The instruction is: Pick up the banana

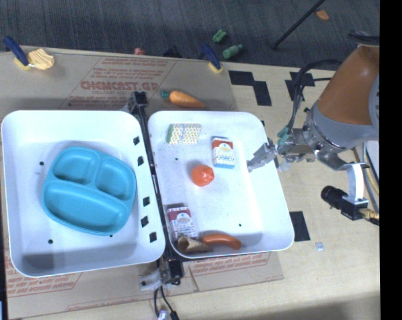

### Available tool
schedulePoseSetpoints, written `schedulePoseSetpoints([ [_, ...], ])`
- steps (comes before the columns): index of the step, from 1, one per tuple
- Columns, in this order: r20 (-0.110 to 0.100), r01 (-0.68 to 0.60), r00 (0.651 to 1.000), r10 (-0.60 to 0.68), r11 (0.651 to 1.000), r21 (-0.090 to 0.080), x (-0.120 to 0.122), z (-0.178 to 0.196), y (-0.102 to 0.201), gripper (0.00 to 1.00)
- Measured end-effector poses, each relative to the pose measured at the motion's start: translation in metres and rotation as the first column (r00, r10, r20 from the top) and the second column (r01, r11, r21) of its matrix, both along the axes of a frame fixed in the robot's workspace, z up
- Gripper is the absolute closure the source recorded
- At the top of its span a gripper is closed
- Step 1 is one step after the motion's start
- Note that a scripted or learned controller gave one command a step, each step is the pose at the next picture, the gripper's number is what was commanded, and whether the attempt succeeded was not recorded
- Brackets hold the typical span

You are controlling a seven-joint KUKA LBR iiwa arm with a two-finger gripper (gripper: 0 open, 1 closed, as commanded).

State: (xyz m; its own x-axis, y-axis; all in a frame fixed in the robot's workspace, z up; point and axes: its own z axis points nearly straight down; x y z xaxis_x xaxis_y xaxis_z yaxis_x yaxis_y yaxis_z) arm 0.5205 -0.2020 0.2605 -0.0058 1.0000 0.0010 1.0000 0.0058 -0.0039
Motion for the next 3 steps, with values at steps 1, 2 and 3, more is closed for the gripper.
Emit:
schedulePoseSetpoints([
  [1,-0.001,0.034,0.999,-0.034,0.999,0.0,-0.044,-0.009,0.076,0.0],
  [2,-0.001,-0.137,0.991,0.137,0.991,0.001,-0.009,-0.07,0.154,0.0],
  [3,0.0,0.018,1.0,-0.018,1.0,-0.001,0.04,-0.049,0.191,0.0],
])
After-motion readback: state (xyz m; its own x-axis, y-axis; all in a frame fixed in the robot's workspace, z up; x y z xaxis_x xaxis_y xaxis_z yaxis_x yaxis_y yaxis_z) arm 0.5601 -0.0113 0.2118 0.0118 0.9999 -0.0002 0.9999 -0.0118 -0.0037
